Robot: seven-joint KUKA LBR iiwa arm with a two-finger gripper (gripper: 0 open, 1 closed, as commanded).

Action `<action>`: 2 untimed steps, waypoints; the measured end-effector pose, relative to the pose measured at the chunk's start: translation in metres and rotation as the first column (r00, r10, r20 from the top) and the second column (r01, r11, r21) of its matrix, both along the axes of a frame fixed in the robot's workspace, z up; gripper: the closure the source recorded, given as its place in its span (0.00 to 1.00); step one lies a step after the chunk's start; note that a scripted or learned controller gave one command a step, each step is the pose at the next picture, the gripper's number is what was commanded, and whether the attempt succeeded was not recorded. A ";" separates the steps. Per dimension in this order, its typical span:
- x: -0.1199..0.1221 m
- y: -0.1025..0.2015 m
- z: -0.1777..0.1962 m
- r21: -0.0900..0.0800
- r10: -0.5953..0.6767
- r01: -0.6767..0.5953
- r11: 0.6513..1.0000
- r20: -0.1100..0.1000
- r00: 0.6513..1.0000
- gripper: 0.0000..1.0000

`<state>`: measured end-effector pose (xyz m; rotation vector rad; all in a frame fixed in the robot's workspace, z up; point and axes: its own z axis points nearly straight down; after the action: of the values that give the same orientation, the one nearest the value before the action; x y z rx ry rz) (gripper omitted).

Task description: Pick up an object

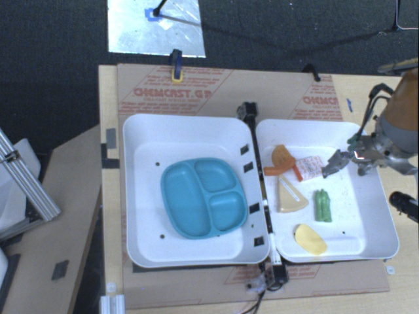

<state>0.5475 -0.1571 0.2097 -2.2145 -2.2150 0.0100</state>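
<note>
A pale wooden bench [216, 84] stands on dark carpet, a shiny metal sheet [155, 18] lying on the floor at twelve o'clock, and on the bench sit two shallow white bins: the left bin [141, 136] carries a blue divided tray [203, 197]. In the right bin [373, 201], reading round its middle, an orange piece [281, 157] lies at eleven o'clock, a red-and-white packet [309, 167] at twelve, a tan wedge [290, 196] at nine, a green piece [323, 205] at three and a yellow piece [309, 239] at six. The gripper [334, 164] touches the packet's right end at one o'clock; I cannot tell whether it is clenched or released.
</note>
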 end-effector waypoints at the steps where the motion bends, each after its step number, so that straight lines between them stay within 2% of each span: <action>1: 0.003 0.000 0.007 -0.003 0.003 -0.003 1.000 0.013 1.000 0.00; 2: 0.009 0.002 -0.036 -0.002 0.002 -0.002 1.000 0.011 1.000 0.00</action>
<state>0.5564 -0.1555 0.1738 -2.2185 -2.2237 0.0003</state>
